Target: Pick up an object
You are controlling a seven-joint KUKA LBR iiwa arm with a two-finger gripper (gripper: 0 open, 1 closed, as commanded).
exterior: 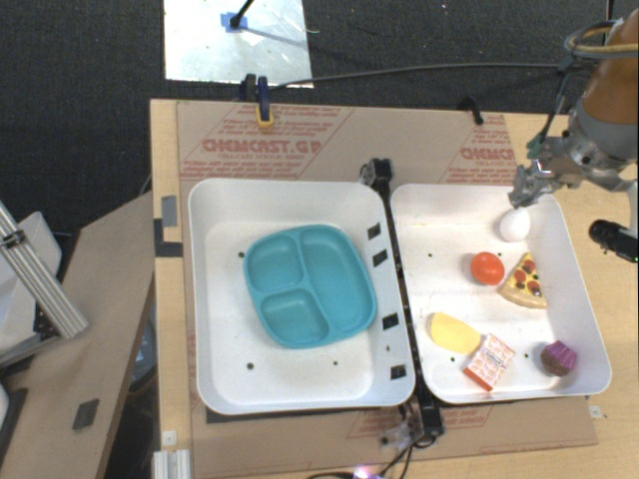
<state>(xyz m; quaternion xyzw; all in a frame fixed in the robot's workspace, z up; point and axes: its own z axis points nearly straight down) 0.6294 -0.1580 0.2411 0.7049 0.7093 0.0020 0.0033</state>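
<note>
My gripper (529, 190) hangs over the far right corner of the right bin (439, 213), just above a white egg (514, 225). Nothing shows between its fingers. Below the egg lie an orange-red tomato (487, 267) and a pizza slice (524, 280). Nearer the front edge are a yellow lemon-like piece (454, 332), a red and white packet (490, 361) and a purple object (558, 358).
The left bin (215, 267) holds a teal divided plate (310, 284). A black clip strip (389, 267) runs between the bins. Cardboard (300, 138) lies under both bins, and a grey metal rail (35, 277) sits at the far left.
</note>
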